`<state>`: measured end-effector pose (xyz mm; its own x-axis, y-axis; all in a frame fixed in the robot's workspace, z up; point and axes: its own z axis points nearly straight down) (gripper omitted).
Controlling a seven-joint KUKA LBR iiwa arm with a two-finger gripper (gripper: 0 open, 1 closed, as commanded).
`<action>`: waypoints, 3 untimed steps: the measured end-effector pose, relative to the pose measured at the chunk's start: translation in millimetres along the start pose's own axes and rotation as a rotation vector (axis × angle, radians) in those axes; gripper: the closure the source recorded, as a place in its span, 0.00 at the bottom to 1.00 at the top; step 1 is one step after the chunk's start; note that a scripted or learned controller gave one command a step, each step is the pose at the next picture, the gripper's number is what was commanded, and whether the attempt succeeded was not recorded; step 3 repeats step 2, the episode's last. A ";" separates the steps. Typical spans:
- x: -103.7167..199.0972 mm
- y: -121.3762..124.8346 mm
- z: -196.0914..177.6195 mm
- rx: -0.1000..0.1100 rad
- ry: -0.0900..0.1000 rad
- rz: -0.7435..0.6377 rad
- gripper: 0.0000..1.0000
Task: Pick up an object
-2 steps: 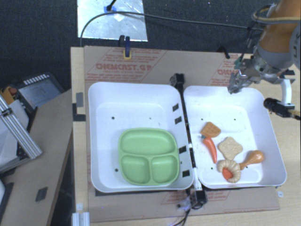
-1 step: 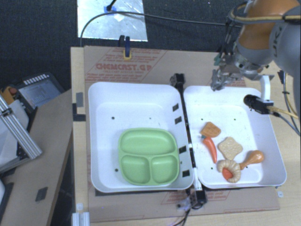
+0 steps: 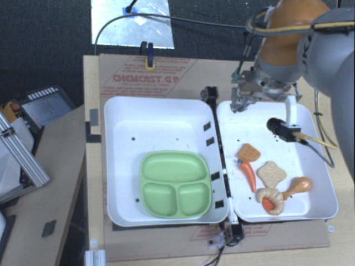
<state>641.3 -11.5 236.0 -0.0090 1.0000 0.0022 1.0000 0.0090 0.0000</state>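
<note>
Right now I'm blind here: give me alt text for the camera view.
The gripper hangs over the right bin's far left corner, apart from the toy foods: cracker, carrot, bread slice, shrimp, drumstick. A green divided plate lies in the left bin.

Divided plate (image 3: 175, 183) in left bin (image 3: 119, 115); food items (image 3: 269, 179) in right bin (image 3: 319, 165), front.

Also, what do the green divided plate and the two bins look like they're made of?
The green divided plate looks like matte moulded plastic: even pale colour, soft rounded compartment edges. The left bin and right bin look like smooth white plastic with rounded corners and a faint sheen; thin formed sheet is possible.
</note>
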 end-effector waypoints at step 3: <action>95.8 7.4 -2.2 -0.002 0.000 0.000 1.00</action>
